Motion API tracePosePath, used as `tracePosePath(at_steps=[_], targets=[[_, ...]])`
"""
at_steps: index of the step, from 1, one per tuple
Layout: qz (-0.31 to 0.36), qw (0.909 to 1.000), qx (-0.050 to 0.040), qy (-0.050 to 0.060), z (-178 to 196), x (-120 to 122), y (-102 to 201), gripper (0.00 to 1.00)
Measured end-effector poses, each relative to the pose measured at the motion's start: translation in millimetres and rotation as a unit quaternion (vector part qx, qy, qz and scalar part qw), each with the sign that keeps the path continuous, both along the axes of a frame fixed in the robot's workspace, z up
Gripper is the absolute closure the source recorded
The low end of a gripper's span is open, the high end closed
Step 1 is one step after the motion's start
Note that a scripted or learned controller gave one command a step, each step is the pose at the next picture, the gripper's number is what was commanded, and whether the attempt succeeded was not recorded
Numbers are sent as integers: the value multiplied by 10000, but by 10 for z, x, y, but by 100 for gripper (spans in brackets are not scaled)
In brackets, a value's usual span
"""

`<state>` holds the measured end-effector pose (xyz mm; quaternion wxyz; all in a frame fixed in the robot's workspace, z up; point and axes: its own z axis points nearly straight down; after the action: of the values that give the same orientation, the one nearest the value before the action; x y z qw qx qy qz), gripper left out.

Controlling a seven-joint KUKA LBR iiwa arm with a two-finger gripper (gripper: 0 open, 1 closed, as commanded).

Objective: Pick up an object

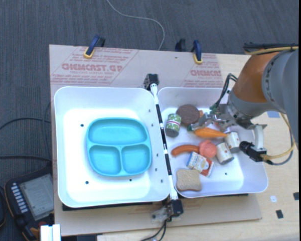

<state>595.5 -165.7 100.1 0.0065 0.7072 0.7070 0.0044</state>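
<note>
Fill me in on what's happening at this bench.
A grey and orange robot arm reaches into the right bin, its gripper low among toy foods near a carrot and a brown patty. Nothing is visibly held. The left bin holds a blue divided tray.

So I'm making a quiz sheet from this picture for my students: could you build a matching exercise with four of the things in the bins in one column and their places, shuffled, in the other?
Things:
1. light blue plastic divided tray
2. slice of brown bread
3. small green-labelled can
4. round dark brown patty

Places:
A. right bin, by the divider between the bins
B. left bin, in its middle
C. right bin, near the far wall
D. right bin, near corner by the divider

Pairs: 1-B, 2-D, 3-A, 4-C
</note>
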Motion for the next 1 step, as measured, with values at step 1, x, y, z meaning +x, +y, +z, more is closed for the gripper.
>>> tracePosePath(at_steps=[1], targets=[[5,10000,34,5,106,10,29,100]])
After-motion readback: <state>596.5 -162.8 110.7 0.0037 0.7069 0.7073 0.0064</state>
